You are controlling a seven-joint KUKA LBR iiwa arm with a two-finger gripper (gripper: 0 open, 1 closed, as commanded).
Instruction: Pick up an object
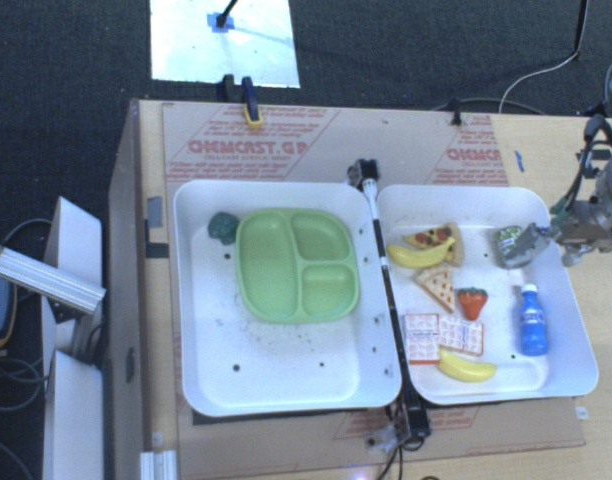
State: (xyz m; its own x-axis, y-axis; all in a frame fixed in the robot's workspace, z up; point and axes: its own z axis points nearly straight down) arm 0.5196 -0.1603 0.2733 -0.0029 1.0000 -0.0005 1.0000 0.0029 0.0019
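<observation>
Gripper at far-right of right bin, beside crumpled silver item

Two white bins sit side by side on the bench. Left bin (201,368) holds a green divided plate (296,266) w/ three compartments, roughly centre, and a small dark green lump (223,227) just beside the plate's far-left corner.

Right bin (571,368) holds the pickable stuff: a banana (419,255) w/ a pizza slice (431,237) touching it on the far side, a second pizza slice (438,288) nearer, a strawberry (472,302) just right of that, two red-and-white cards (441,336) side by side, a second banana (466,368) at the near edge, and a blue bottle (532,321) w/ white cap lying towards the right wall.

Arm comes in from the right. Gripper (539,236) is over the bin's far-right area, right against a crumpled silver-green object (509,242); finger tip looks to touch it, but whether it sits btwn the fingers can't be told, nor how wide the fingers are
</observation>
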